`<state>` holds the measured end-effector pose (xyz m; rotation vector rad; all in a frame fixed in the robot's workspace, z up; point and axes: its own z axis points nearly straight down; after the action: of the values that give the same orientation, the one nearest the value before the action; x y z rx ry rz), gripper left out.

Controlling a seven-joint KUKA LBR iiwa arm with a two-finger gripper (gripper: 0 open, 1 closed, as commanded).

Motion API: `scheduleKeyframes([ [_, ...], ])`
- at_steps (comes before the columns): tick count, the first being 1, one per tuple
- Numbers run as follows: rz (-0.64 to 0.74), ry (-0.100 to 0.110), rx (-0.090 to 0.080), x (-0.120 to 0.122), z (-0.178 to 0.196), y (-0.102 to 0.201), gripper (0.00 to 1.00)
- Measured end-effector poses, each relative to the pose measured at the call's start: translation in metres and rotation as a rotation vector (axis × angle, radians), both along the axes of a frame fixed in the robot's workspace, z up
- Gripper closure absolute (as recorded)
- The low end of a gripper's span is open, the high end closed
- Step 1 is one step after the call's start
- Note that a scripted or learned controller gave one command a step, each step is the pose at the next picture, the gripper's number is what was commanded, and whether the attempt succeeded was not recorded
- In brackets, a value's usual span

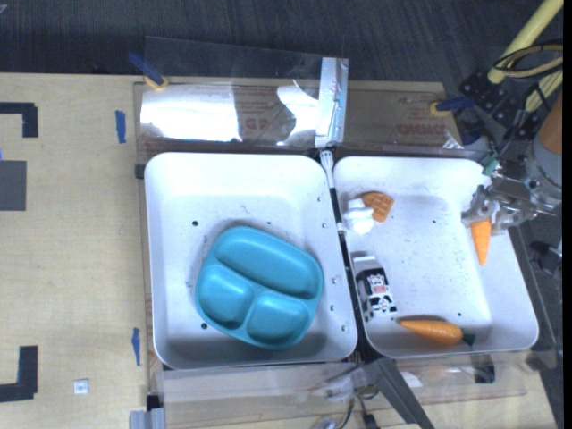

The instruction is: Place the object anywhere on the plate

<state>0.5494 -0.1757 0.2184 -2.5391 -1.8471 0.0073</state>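
Carrot up — plate far off

Our gripper (490, 211) grasps a small carrot (481, 239), hanging point-down over the right bin (420, 266) — the blue plate (257, 286) lies well leftward.

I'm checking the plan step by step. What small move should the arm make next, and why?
Probably carry leftward, keeping height. The gripper sits at the right bin's right edge with a small carrot hanging between its fingers, while the blue plate lies in the left bin, across the divider.
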Motion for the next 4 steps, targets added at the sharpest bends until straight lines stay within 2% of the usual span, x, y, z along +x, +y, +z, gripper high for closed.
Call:
scheduleKeyframes([
  [1,0.234,0.003,0.005,-0.033,-0.057,0.084,1.0],
  [2,0.101,-0.002,0.002,-0.004,-0.035,0.153,1.0],
  [3,0.225,0.001,0.004,-0.045,-0.032,0.22,1.0],
  [4,0.224,0.002,0.003,-0.046,-0.033,0.219,0.0],
])
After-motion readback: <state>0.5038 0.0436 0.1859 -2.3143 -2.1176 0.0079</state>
